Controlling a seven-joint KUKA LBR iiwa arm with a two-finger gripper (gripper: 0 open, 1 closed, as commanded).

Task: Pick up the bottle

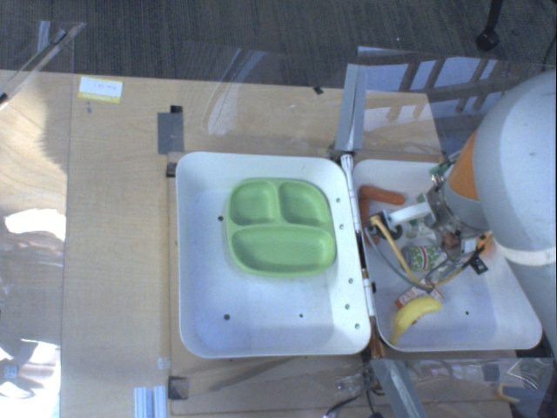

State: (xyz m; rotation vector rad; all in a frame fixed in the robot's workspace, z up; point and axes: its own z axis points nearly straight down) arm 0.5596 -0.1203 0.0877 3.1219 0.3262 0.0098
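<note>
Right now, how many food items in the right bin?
2 clearly visible: a banana near the front of the right bin, and an orange carrot-like piece at its back-left. The arm covers much of the bin, so more may be hidden.

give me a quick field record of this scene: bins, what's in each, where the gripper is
left bin: green divided plate
right bin: banana, orange item, bottle
gripper: low in the right bin, over the bottle
grasp: cannot tell, wrist and cables block the view
arm: reaches in from the right
</note>
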